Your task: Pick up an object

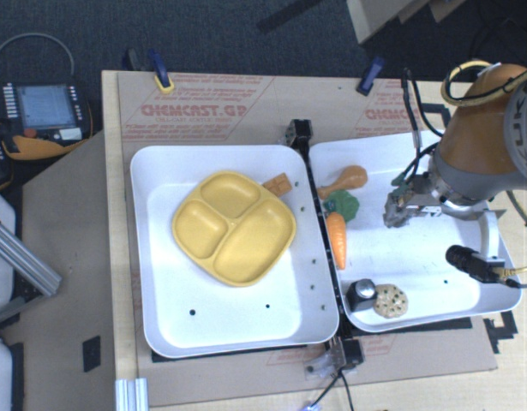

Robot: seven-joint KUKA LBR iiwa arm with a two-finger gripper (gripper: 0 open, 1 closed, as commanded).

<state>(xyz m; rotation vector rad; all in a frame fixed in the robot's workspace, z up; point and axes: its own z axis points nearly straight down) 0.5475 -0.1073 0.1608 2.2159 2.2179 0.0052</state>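
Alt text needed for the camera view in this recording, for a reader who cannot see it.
A grey and orange robot arm reaches from the right over the right white bin, its gripper hovering above the bin floor. That bin holds a carrot, a green vegetable, a cookie and a drumstick. The left bin holds a yellow divided plate.

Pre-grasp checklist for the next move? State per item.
1. Gripper over the right bin: ok.
2. Nothing seen between its fingers: ok.
3. Gripper above a target: not ok, bare floor beneath it; carrot and broccoli lie to its left.
4. Carrot clear of the bin wall: not ok, it lies along the divider.
5. Cookie free to grasp: cannot tell, a black knob touches it.
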